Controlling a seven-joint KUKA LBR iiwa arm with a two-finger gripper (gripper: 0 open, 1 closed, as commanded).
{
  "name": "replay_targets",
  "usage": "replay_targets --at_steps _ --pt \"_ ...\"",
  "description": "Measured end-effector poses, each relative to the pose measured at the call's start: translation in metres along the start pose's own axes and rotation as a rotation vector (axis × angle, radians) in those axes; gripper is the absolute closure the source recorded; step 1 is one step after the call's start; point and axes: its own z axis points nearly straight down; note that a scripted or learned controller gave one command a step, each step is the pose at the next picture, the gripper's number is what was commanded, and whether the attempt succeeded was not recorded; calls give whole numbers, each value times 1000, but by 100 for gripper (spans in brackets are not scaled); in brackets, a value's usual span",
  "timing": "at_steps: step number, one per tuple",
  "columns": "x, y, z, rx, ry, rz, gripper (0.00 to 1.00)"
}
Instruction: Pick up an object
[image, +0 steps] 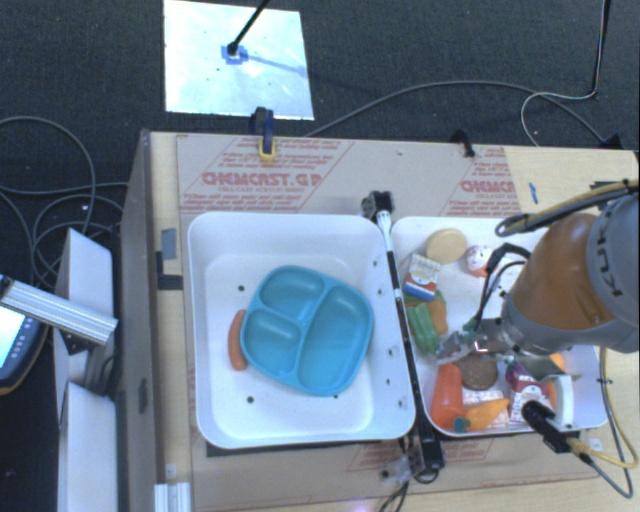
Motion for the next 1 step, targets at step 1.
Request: replay_targets --at_steps 1 --pt "-22 19 -43 14 6 0 0"
